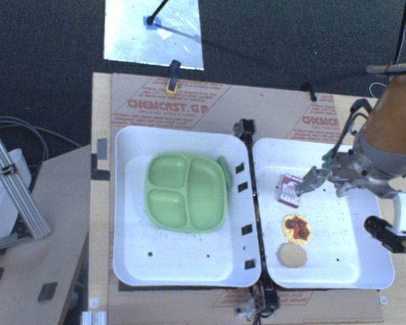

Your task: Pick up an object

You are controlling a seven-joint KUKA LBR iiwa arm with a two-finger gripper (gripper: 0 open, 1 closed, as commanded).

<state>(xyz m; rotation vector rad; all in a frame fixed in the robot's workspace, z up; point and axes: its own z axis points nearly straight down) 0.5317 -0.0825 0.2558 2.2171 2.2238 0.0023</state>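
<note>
Pink-and-white packet (289, 189) lies flat in the right bin (370, 269), and the gripper (310, 181) hangs just beside it, angled in from the right; finger state, cannot tell. Pizza slice (296, 228) and tan cookie (292, 255) sit nearer the front.

The green tray (186, 193) fills the middle of the left bin (127, 256), while the right bin (360, 265) has bare floor past the small box (289, 190), pizza (296, 228) and cookie (292, 255).
</note>
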